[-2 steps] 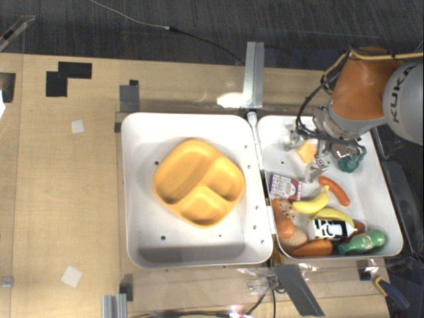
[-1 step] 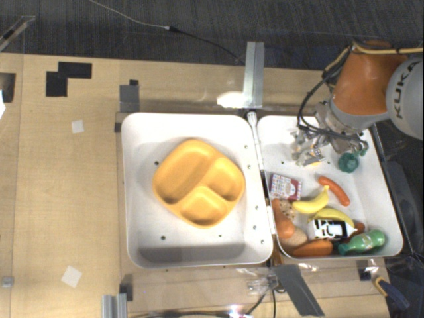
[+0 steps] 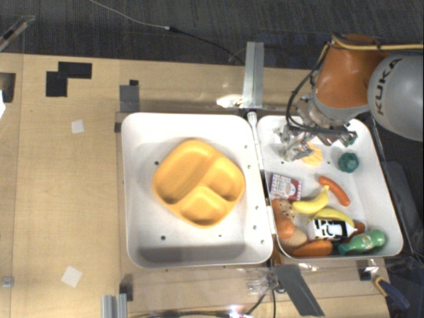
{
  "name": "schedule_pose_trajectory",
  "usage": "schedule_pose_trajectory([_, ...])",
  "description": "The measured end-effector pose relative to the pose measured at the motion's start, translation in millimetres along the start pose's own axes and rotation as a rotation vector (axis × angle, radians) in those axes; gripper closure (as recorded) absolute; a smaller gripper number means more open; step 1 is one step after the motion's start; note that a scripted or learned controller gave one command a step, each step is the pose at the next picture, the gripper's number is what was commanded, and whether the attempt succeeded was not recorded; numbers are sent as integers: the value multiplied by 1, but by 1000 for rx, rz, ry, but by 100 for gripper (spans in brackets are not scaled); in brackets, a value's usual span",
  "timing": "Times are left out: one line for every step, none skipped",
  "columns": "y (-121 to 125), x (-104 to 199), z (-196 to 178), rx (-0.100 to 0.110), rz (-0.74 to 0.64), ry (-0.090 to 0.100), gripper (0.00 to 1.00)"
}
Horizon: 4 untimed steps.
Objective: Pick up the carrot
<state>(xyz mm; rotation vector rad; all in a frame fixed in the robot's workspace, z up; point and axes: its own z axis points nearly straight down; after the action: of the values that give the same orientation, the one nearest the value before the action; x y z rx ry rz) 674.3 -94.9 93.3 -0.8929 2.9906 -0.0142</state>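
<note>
The bench is pale wood, with two white bins side by side on it. The left bin [image 3: 132, 177] holds a yellow plate [image 3: 199, 181]. My work is in the right bin [image 3: 265, 128].

My gripper [image 3: 306, 141] hangs over that bin's far left corner, above a small yellow piece [image 3: 313, 156]. From this slant I cannot tell whether it is open or shut, and I see nothing held in it.

I take the carrot [image 3: 311, 248] to be the orange tapered piece lying along the near edge of the bin, towards the near left corner. It is well apart from my gripper, at the opposite end of the bin, with a pink card [image 3: 285, 187] and a banana [image 3: 311, 205] in between.

To do this well, I should travel high over the clutter before coming down. The carrot is hemmed in: a black-and-white bottle [image 3: 329, 228] lies just beside it on the far side, a green bottle [image 3: 363, 242] sits at its right end, and the bin wall is close on the near side. I would turn the wrist so the grip closes across the carrot's width and come down on its middle. Straying towards the wall or the bottle risks a jam. A red sausage-like piece [image 3: 333, 189] near the right edge looks similar, so I must not settle on that one by mistake.
</note>
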Motion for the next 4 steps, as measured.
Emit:
schedule_pose_trajectory([33,32,3,-7,-203,5,100])
schedule_pose_trajectory([-31,21,-55,-5,52,4,100])
schedule_pose_trajectory([40,64,-8,10,319,-12,100])
schedule_pose_trajectory([127,12,-76,-12,474,-2,100])
